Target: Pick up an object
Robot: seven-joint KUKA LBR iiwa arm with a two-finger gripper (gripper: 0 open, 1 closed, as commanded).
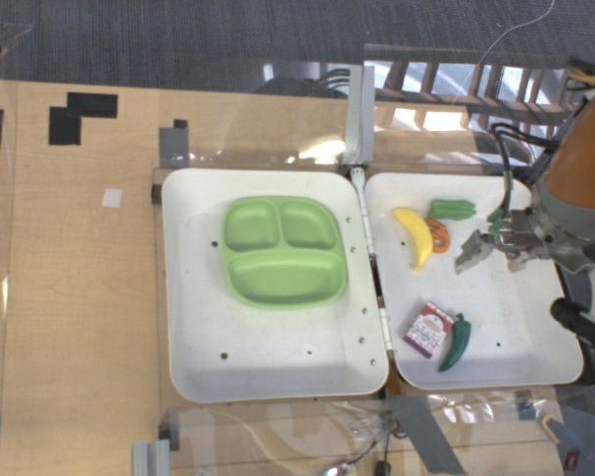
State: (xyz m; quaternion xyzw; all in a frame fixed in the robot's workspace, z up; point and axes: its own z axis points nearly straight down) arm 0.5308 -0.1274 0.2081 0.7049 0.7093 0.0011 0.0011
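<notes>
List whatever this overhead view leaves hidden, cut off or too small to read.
- Small orange-red item: partly covered by the yellow toy banana, so its shape is unclear.
- Small red-and-white printed box: print too small to read.
- Grey arm with orange band: cut off by the camera view's right edge.
- Two-finger gripper: too small and blurred to judge its grip.

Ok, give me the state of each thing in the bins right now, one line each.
green divided plate: flat in the left bin, compartments bare
banana: lying in the right bin
green pepper: lying behind the banana
small red box: lying flat
dark green pepper: against the box
gripper: above the right bin, holding nothing
</notes>
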